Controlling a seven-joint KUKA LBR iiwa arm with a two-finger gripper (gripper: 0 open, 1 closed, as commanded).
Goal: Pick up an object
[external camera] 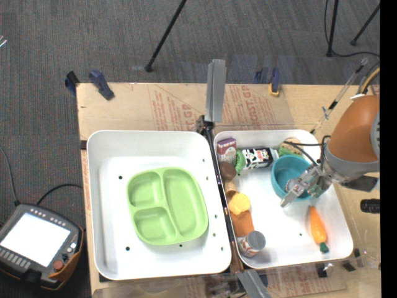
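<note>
Approaching is judged to be the step in hand: the gripper [298, 191] is positioned low over the right bin [282, 241], at the near rim of the teal bowl [289, 174], and nothing is seen between its fingers [289, 198]. The fingers appear to stand slightly apart, though the gap is small and partly blurred. No object is held.

The bowl is taken as the likely target. Its rim lies directly beside the fingertips, on the side toward the bin's far wall, and appears to touch or nearly touch them; contact cannot be confirmed. The carrot [317, 226] lies near the fingers, toward the bin's near wall and apart from them. The milk carton [257, 157] lies beyond the bowl, well apart from the fingers. The can [251, 243] and the yellow item [239, 202] lie across the bin floor from the fingers, along the divider side.

The next move is judged to call for one finger to be set inside the bowl's rim and one outside, followed by closure on the wall and a straight lift. A thin rim grip is likely to slip or tip the bowl. If the carrot is intended instead, the wrist must be shifted toward the near wall.
</note>
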